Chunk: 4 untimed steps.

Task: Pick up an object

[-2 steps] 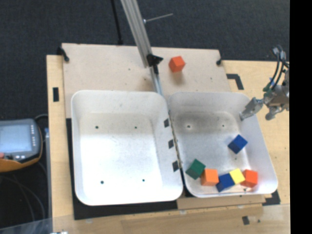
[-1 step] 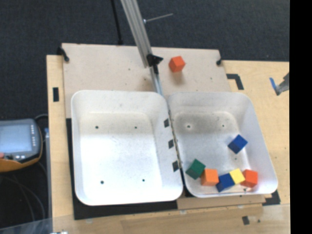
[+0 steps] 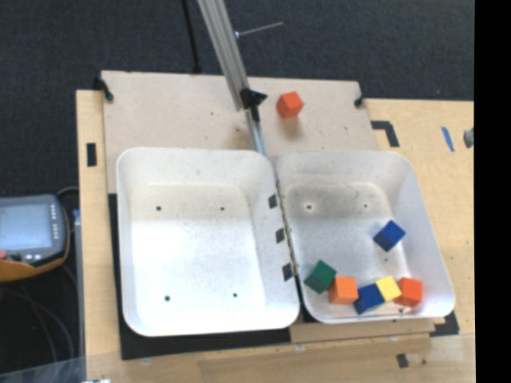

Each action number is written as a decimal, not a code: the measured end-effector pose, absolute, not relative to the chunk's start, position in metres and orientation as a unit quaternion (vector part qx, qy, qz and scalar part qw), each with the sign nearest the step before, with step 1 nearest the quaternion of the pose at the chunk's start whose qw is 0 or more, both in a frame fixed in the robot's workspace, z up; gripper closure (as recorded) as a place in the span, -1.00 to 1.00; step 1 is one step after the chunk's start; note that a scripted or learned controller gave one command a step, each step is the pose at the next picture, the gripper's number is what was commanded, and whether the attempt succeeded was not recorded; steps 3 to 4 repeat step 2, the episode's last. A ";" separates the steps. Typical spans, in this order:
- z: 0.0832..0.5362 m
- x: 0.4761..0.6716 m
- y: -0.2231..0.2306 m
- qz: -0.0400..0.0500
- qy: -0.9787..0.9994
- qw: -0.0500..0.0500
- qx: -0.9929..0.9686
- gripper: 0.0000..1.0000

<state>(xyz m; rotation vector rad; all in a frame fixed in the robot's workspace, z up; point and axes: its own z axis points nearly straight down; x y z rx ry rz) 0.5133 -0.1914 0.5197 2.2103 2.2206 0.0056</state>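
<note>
The right bin [image 3: 415, 190] holds several small cubes. A blue cube [image 3: 389, 235] lies alone toward its right side. Along the near edge sit a green cube [image 3: 320, 276], an orange cube [image 3: 344, 289], a second blue cube [image 3: 369, 298], a yellow cube [image 3: 388, 288] and a red-orange cube [image 3: 409, 291], packed close together. Another orange cube [image 3: 290, 104] rests on the board behind the bins.
The left bin [image 3: 128, 214] stands beside the right one. A slanted metal rail [image 3: 223, 46] rises from between the bins' far edges toward the top. A grey handheld screen unit [image 3: 30, 228] lies at the far left, off the bench.
</note>
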 end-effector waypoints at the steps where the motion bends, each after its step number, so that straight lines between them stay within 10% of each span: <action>1: 0.466 0.484 -0.098 0.000 0.710 -0.001 0.704 -1.00; 2: 0.345 0.548 -0.110 -0.002 0.706 -0.002 0.708 -1.00; 4: 0.345 0.548 -0.110 -0.002 0.706 -0.002 0.708 -1.00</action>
